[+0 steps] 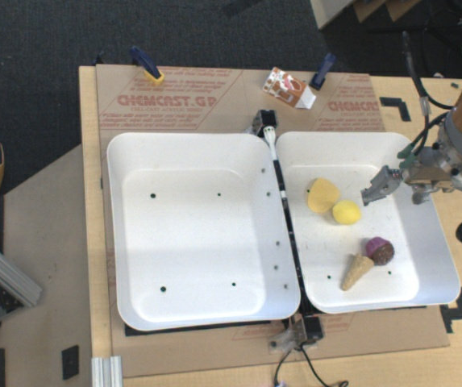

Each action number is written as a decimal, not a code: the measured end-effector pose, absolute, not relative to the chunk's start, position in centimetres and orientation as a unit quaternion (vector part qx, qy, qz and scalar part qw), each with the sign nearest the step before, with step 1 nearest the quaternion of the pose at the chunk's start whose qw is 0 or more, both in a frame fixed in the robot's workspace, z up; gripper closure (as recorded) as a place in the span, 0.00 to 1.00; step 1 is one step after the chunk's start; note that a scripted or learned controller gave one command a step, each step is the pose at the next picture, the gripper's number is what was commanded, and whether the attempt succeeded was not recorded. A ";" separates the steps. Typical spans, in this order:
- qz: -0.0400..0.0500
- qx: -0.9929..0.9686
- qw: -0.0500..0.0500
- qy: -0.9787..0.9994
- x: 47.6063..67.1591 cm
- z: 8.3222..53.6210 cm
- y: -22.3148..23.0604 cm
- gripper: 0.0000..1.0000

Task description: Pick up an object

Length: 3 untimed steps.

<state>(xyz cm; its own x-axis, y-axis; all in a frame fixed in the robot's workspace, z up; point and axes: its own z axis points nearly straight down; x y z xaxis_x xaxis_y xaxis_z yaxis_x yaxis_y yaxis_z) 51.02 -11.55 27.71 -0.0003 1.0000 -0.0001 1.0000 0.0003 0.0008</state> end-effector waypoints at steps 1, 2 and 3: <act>-0.003 0.707 -0.004 0.707 53.7 14.0 -12.7 0.00; -0.002 0.710 -0.004 0.704 47.5 8.1 -17.8 0.00; 0.000 0.707 0.003 0.707 52.8 8.5 -20.1 0.00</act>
